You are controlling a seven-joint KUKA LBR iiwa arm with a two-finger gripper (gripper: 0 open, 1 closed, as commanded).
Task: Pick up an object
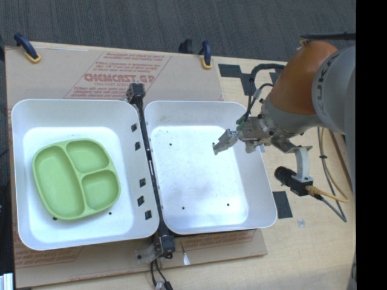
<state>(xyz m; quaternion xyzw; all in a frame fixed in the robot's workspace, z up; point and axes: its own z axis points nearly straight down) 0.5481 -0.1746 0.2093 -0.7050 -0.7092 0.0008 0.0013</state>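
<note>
- At the far left corner, I see a blue clamp (27, 47) gripping the edge of a cardboard sheet (121, 77) printed with red lettering. The sheet lies under both bins.
- The left bin (23, 116) is shallow, white and round-cornered, and it rests on that cardboard.
- The green divided plate (75, 178), the one thing here to pick up, lies flat on the left bin's floor, a little toward the bin's left side. It has three compartments: one long one on its left and two smaller ones on its right. Nothing touches it.
- A row of black clips (145, 162) runs along the seam where the two bins meet. There is a black fitting (135, 91) at the far end of the seam and another (163, 243) at the near end.
- Two more blue clamps (204, 52) sit on the cardboard's far edge, just beyond the right bin.
- The right bin (181, 109) touches the left one along the seam. Its white floor carries a few small dark specks and a faint scuffed patch.
- The hand (224, 142) hangs above the right bin's right half, close to its right wall, and points left at a slant. I cannot tell whether it is open or closed. It is well apart from the plate, with the seam between them.
- The arm (302, 86) reaches in from the right, its orange band above the grey wrist.
- The pale tabletop (308, 246) under the arm bears strips of black tape (233, 71).
</note>
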